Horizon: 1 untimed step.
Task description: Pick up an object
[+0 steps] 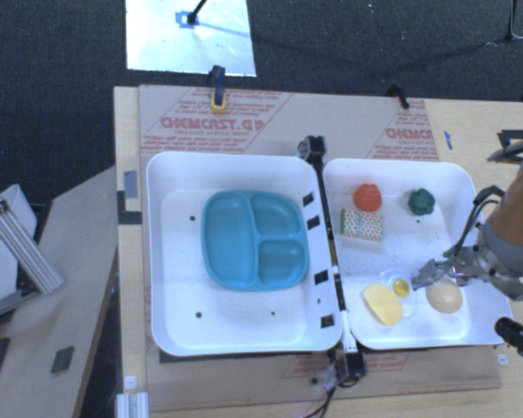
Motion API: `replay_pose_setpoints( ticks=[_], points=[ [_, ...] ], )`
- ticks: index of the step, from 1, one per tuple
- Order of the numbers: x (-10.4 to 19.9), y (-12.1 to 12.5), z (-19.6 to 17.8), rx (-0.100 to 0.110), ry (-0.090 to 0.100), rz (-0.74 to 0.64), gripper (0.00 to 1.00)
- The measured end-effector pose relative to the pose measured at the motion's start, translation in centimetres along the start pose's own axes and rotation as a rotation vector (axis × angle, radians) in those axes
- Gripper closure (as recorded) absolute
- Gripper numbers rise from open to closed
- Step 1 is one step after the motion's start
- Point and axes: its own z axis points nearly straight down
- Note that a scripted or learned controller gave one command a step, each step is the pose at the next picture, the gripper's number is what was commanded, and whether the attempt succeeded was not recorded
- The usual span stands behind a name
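The right bin [458, 181] holds several small objects. A red-orange round one [367, 197] and a dark green one [421, 201] lie at the back, with a speckled rectangular block [362, 225] just in front of the red one. Near the front lie a yellow flat piece [383, 304], a small yellow ring [401, 287] and a beige egg-shaped object [444, 299]. My gripper [438, 272] reaches in from the right and hovers just above and behind the beige object, right of the yellow ring. I see nothing held in it.
The left bin [170, 190] holds a blue divided plate [253, 239]. A black-clipped divider [324, 233] runs between the two bins. Cardboard [270, 120] lies under the bins, and the arm's body [514, 233] covers the right bin's right side.
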Motion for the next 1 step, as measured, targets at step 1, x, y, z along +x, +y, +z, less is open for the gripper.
replay_pose_setpoints(
  ticks=[1],
  points=[
    [-0.12,0.17,2.1,-0.009,-0.005,0.001,0.0]
  ],
)
